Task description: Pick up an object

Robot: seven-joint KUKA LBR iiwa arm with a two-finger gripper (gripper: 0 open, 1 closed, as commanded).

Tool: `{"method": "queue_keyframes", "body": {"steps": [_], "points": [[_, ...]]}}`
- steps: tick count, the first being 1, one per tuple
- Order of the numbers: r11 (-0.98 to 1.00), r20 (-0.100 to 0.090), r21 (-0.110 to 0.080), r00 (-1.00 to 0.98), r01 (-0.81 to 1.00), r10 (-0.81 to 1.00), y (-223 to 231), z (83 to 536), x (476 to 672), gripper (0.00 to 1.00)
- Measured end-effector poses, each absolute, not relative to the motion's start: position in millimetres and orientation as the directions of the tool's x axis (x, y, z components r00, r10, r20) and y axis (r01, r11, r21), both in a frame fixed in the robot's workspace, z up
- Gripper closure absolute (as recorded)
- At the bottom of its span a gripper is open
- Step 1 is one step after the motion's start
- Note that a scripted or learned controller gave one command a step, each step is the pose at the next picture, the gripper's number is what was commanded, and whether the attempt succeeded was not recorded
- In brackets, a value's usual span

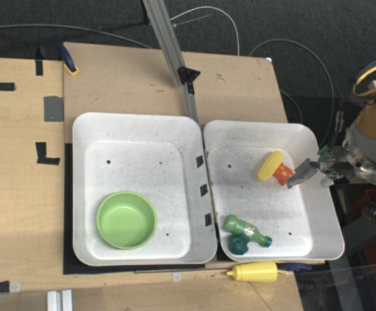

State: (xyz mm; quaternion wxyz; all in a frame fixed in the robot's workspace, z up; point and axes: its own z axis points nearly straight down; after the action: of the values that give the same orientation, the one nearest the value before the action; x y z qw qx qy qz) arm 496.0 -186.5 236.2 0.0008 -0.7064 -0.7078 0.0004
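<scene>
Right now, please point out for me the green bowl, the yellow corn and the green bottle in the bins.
green bowl (pixel 127 219), camera view, on the middle of its inside floor.
yellow corn (pixel 270 165), camera view, on the middle of the cob.
green bottle (pixel 246 229), camera view, on its body.

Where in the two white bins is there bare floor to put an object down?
Left bin: bare everywhere except its near-left corner, where the green bowl sits. Right bin: bare across the middle and far-left. Crowded at far right, with the yellow and red toy beside the gripper, and near-left by the green bottle.
</scene>
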Motion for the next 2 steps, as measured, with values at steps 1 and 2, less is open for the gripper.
{"method": "queue_keyframes", "body": {"steps": [1,2], "points": [[0.002,0.0,-0.001,-0.002,1.0,1.0,-186.6,236.3,496.1,0.0],[0.001,0.002,-0.008,-0.001,1.0,1.0,-184.8,174.3,488.8,0.0]]}}
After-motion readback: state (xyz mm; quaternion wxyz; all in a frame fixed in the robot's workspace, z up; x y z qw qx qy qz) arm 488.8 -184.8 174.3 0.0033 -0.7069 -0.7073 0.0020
